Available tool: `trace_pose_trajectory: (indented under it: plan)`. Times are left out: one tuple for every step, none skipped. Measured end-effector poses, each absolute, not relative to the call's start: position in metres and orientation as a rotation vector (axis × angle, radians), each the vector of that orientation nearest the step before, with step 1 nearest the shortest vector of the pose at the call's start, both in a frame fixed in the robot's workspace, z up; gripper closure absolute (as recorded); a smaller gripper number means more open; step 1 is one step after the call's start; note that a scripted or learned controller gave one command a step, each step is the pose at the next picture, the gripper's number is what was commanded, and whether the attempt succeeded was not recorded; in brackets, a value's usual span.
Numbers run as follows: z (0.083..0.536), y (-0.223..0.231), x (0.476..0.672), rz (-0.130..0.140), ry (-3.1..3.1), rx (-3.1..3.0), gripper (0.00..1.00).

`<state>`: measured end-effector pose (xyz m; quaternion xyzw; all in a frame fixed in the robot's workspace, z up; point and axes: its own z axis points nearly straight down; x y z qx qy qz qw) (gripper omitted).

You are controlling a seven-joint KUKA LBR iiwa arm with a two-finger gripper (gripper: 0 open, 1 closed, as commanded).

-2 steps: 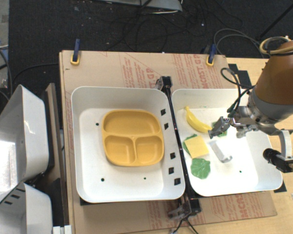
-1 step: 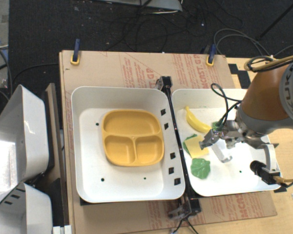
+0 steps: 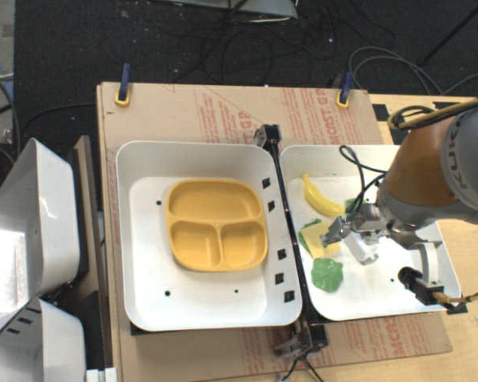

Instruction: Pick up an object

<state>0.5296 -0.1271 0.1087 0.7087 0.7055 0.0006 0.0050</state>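
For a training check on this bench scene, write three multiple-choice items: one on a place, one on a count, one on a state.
1. Where does the yellow divided plate lie?
A. In the left bin
B. In the right bin
C. On the cardboard outside the bins

2. How many compartments does that plate have?
A. Two
B. Three
C. Five

3. How does the banana stand to the gripper?
A. Lifted clear of the bin
B. Lying on the right bin's floor, apart from the gripper
C. Resting on the plate

Answers:
1. A: the plate sits in the middle of the left bin.
2. B: one wide section above, two smaller ones below.
3. B: the banana lies flat in the right bin, up and left of the gripper, near the green object.
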Motion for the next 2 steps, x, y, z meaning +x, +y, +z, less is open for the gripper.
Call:
trace_pose_trajectory:
  plan:
    - [0.123,-0.129,0.532,0.01,2.198,2.214,1.0]
    - [0.181,-0.122,0.527,0.004,2.223,2.215,1.0]
